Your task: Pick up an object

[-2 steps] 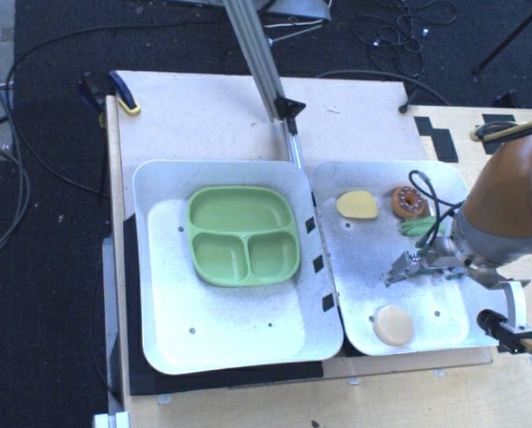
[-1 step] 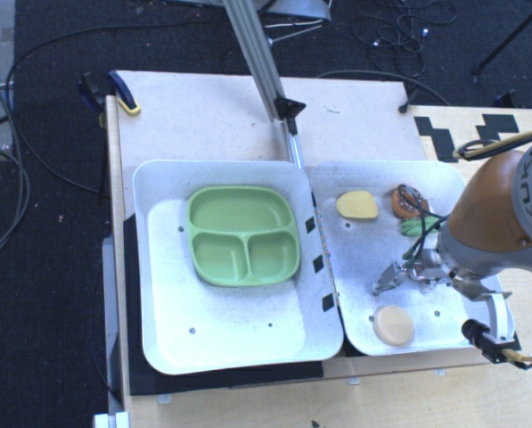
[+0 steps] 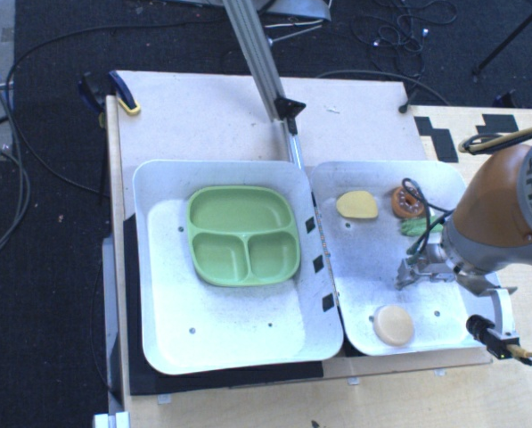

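Right bin (image 3: 365, 266) floor, my end effector (image 3: 414, 273) sits low between the things; I can't tell its state. Nearest target is the round beige piece (image 3: 394, 325), just below it and apart. Looks light, stiff, smooth, maybe slippery; I'd pinch across its sides. Yellow piece (image 3: 357, 205), orange ring (image 3: 407, 202) and green item (image 3: 414, 226) lie further up. Green tray (image 3: 244, 235) fills the left bin.

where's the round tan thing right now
In the camera view, the round tan object lies in the right bin, near its front edge, just below and left of the gripper and well in front of the yellow piece.
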Robot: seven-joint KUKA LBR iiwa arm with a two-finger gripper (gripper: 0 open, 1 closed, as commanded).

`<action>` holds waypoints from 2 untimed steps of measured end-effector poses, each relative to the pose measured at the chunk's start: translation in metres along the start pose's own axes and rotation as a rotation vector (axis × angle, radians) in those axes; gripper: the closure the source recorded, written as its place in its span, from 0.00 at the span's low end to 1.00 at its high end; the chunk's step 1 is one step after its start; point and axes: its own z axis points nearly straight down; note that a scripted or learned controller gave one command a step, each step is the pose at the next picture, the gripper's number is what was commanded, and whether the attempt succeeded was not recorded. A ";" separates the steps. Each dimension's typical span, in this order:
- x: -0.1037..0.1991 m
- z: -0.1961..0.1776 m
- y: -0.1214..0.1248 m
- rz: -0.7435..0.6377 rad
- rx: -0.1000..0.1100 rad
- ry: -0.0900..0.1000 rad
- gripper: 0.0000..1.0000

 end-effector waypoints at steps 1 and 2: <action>0.007 -0.057 0.008 -0.006 0.003 0.003 1.00; 0.005 -0.120 0.007 -0.006 0.003 0.002 1.00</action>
